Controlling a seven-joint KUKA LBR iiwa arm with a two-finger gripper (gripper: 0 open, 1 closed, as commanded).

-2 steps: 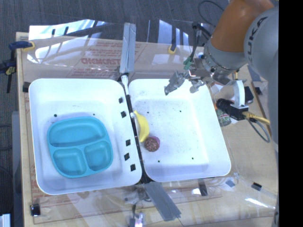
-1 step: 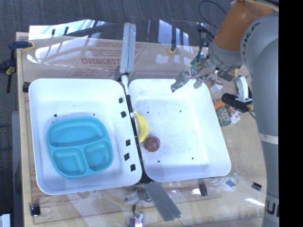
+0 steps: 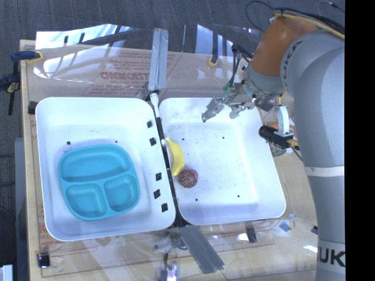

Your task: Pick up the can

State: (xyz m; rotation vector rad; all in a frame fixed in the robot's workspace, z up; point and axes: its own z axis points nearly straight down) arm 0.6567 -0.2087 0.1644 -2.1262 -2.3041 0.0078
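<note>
1. Tool (image 3: pixel 221 110) sits at about one o'clock from where I watch, over the far rim of the right bin (image 3: pixel 258 180); its two fingers (image 3: pixel 208 113) stand apart with nothing between them.
2. I see the can (image 3: pixel 187 178) lying on its side in the right bin, near that bin's nine o'clock wall, well apart from the tool.
3. A yellow banana (image 3: pixel 175 156) lies just beside the can, at its eleven o'clock, against the divider.
4. The left bin (image 3: pixel 47 122) on the surface carries a blue divided tray (image 3: pixel 98 181) toward six o'clock.
</note>
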